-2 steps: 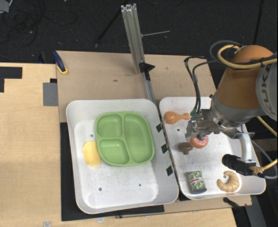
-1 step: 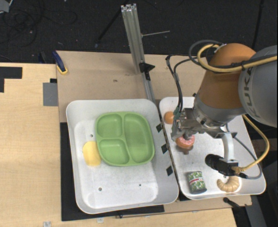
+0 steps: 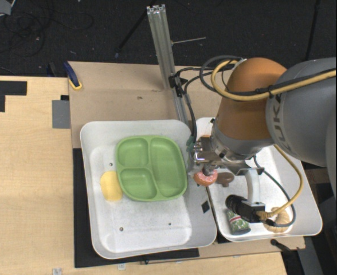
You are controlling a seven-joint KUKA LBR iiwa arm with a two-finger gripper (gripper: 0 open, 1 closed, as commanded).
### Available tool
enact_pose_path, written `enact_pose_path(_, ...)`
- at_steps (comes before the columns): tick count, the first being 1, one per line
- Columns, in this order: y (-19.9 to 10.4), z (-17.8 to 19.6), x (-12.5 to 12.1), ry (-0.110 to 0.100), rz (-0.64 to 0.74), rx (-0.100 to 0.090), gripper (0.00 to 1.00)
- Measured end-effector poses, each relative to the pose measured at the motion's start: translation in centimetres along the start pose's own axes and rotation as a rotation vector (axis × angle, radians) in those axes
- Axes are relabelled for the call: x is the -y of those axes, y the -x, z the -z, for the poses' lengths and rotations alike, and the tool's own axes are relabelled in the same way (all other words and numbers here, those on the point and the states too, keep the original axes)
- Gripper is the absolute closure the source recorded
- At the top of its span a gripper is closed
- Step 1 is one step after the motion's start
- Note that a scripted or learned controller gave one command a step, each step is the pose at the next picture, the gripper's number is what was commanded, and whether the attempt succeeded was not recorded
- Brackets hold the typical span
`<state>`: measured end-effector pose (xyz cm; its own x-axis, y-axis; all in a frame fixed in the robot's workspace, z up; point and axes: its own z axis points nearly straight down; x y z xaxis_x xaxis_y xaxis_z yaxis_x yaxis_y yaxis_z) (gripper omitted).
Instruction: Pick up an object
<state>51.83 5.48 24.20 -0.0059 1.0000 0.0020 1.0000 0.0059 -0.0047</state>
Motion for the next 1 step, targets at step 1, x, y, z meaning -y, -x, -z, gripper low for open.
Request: enact_pose_path(1,-5.07,0.08,-0.16,0.001,0.000,0.001,1.00)
